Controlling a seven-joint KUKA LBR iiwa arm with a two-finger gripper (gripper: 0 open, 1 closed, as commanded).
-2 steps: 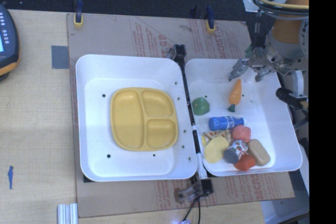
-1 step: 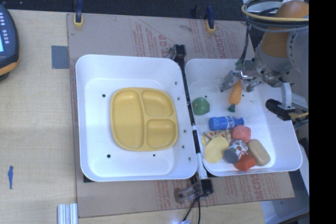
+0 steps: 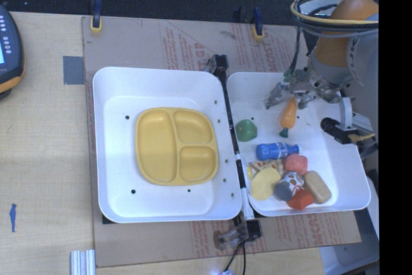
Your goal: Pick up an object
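My gripper (image 3: pixel 294 94) hangs over the far part of the right bin (image 3: pixel 360 198), below the arm's orange band. An orange carrot-shaped toy (image 3: pixel 288 114) stands tilted with its upper end right at the gripper's underside and its lower end pointing toward the bin's middle. Whether it is held or just lies under the gripper cannot be made out. A green round toy (image 3: pixel 246 130) sits near the bin's left wall. A blue bottle (image 3: pixel 277 151) lies just nearer than the carrot.
Several small toys crowd the right bin's near end: a yellow disc (image 3: pixel 263 184), a pink piece (image 3: pixel 296 163), a tan block (image 3: pixel 317 187). The left bin (image 3: pixel 116 90) holds a yellow divided plate (image 3: pixel 177 145). A black part (image 3: pixel 338 131) juts in at the right.
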